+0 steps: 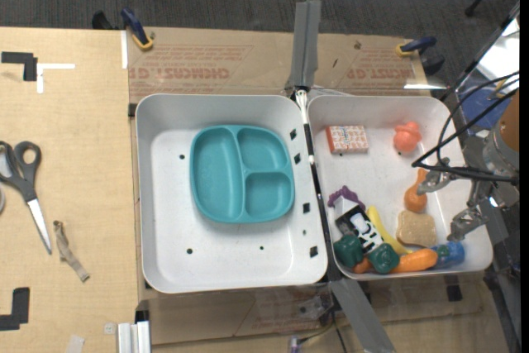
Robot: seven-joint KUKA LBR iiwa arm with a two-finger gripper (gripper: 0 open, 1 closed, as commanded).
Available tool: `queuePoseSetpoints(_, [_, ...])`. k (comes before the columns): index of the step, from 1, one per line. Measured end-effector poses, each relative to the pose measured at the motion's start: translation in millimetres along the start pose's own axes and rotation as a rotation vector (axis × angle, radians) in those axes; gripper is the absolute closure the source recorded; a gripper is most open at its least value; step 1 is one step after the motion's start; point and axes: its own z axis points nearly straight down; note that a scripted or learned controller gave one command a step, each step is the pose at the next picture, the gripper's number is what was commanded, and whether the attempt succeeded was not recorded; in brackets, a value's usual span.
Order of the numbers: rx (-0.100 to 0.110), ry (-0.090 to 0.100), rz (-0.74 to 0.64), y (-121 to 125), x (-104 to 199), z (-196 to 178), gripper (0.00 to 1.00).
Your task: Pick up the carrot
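Note:
The carrot [413, 261], orange with a green top, lies along the near wall of the right bin [376, 169]. My gripper [440, 207] hangs over that bin's right side, up and to the right of the carrot and apart from it. It is open, with one fingertip [423, 184] beside a small orange piece [414, 197] and the other [457, 228] by the bin's right wall. Nothing sits between them.
The right bin also holds a tan bread slice [416, 229], a pink-orange toy [406, 136], a patterned box [347, 138], a purple piece [343, 197], a yellow item [382, 229] and a blue item [452, 254]. A teal divided plate [243, 174] lies in the left bin. Scissors [26, 182] rest far left.

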Motion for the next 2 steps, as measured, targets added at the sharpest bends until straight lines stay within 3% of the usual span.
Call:
queuePoseSetpoints(1, [0.0, -0.001, -0.006, -1.3, -25.8, 94.2, 0.0])
queuePoseSetpoints(2, [0.001, -0.003, -0.009, -0.8, -28.1, 84.2, 1.0])
